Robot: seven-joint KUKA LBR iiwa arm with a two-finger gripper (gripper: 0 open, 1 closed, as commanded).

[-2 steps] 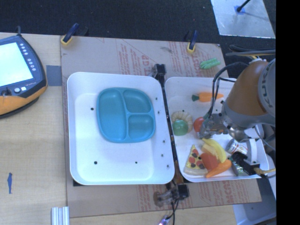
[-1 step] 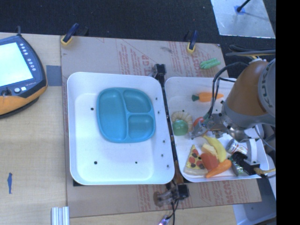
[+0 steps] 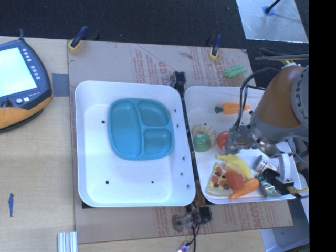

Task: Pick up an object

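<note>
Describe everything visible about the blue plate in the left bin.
The plate is light blue, looks like smooth plastic, and is a rounded rectangle split into three compartments: one large on its left, two smaller on its right. It lies flat and upright on the floor of the left bin, toward the far side, slightly rotated. Nothing sits in or touches it.

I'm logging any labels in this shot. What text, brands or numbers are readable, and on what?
None can be read.
Cardboard sheet under the bins: rows of red printing, too blurred to read.
Pendant at left: its screen is washed out white, its buttons too small to read.
</note>
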